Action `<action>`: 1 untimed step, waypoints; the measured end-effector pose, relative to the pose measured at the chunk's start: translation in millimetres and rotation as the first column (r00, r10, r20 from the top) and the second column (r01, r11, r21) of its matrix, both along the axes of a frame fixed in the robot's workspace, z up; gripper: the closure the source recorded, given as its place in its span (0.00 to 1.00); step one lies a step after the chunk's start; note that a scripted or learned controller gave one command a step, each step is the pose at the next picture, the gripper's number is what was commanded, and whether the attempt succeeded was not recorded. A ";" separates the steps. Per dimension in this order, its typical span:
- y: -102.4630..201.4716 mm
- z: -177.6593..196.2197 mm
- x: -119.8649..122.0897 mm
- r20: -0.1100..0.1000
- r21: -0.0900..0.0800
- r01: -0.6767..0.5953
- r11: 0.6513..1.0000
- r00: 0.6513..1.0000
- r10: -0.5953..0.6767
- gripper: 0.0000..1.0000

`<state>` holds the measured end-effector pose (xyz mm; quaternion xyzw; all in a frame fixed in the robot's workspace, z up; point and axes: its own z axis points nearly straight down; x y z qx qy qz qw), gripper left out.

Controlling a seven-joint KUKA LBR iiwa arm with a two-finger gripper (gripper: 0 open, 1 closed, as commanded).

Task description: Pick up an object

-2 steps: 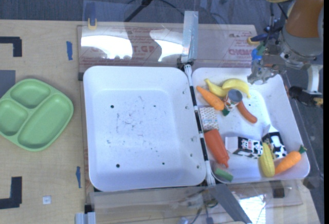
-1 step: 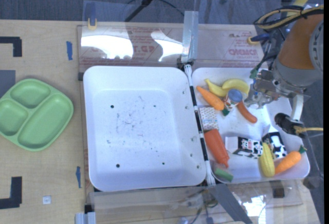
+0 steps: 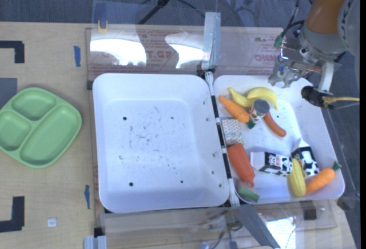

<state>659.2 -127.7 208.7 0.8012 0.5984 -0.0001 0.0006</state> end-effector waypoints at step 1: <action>0.6 -0.1 0.1 0.000 0.000 -0.001 1.000 1.000 0.001 0.00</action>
